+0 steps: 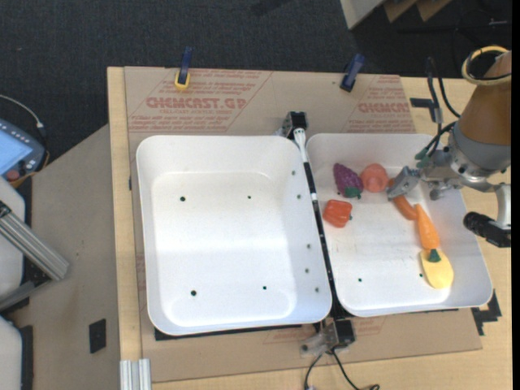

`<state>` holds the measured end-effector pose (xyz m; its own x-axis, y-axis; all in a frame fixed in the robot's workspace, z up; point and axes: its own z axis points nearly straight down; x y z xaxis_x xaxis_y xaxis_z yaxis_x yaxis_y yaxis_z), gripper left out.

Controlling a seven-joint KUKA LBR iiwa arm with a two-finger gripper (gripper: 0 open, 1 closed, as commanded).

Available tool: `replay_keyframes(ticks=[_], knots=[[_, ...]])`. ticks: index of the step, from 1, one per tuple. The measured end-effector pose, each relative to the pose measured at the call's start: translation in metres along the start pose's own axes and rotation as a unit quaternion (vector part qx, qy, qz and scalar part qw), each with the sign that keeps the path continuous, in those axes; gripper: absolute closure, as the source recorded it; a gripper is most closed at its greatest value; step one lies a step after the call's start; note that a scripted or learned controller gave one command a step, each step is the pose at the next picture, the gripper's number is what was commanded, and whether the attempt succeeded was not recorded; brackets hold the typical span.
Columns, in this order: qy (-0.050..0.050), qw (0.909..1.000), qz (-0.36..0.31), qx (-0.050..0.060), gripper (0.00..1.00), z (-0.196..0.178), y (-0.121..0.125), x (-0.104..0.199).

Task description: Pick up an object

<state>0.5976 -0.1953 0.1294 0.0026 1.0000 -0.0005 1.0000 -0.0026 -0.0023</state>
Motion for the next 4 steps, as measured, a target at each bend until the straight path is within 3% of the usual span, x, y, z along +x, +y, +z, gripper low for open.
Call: replay_keyframes(ticks=[1,2,3,4], knots=[[0.001,1.0000,-0.001,0.002,0.00,0.048,-0.014,-0.002],[0.005,1.0000,-0.002,-0.001,0.00,0.044,-0.030,-0.025],[0.001,1.0000,-0.002,-0.001,1.00,0.034,-0.030,-0.027],[0.002,1.0000,-0.005,0.000,1.00,0.045,-0.023,0.063]])
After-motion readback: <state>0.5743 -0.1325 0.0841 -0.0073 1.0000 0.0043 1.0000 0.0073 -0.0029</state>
